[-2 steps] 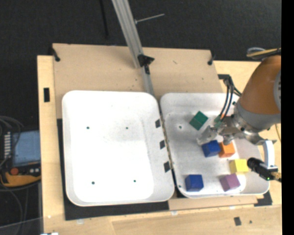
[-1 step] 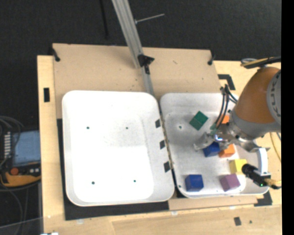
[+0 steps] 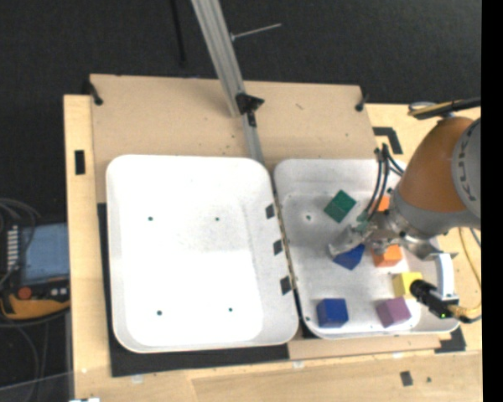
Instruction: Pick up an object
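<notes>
We see the arm [image 3: 436,178] reaching in from the right over the right bin [image 3: 306,178], wrist angled down-left. The gripper [image 3: 352,243] sits right at a blue block [image 3: 349,259] mid-bin — the block is just below and touching its tip. Whether it's pinched or merely touched, we cannot tell. An orange block [image 3: 391,255] lies just beside.

On a tan bench [image 3: 168,115], toward nine o'clock of centre, a shallow white bin [image 3: 189,249] with four dark dots, touching a second white bin [image 3: 306,182] at three o'clock, with small black clips [image 3: 278,248] along the shared edge. From twelve o'clock, a grey metal pole [image 3: 222,44] slanting down to the bins' junction. Far out at nine o'clock, off the bench, a blue box [image 3: 46,254] among dark cables [image 3: 0,216].
</notes>
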Motion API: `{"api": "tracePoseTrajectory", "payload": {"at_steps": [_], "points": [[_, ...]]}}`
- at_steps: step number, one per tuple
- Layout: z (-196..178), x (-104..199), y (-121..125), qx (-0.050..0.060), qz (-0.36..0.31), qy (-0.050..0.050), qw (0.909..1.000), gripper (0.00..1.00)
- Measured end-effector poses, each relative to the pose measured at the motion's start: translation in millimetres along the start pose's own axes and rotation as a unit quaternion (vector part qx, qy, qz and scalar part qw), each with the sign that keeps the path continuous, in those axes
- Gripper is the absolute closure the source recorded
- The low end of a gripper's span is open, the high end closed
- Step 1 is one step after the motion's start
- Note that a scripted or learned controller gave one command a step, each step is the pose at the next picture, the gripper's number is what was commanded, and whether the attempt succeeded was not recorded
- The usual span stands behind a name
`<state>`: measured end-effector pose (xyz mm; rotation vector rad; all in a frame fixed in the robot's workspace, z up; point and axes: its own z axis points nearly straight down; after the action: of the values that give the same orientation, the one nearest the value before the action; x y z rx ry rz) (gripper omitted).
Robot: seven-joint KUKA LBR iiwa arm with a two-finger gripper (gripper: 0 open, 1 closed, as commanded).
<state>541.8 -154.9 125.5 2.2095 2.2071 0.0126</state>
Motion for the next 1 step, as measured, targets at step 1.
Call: {"api": "tracePoseTrajectory", "payload": {"at_steps": [1], "points": [[-4.0, 0.6, -3.2, 0.005, 0.004, 0.002, 1.0000, 1.00]]}}
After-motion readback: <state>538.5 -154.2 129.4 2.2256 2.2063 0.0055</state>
